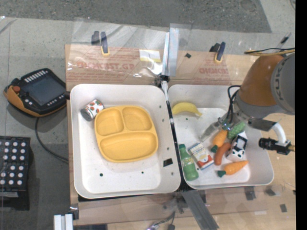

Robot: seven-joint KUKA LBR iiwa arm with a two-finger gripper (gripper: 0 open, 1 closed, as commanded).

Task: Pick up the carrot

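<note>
A toy carrot, orange with a small green tip at its left end, lies near the front of the right bin, just beside a black-and-white toy and an orange sausage-like piece. It looks light, rigid and smooth plastic, likely slippery, so a hold across its thicker middle seems safest. The gripper hovers above a second orange vegetable further back; whether its fingers are apart or together cannot be told
</note>
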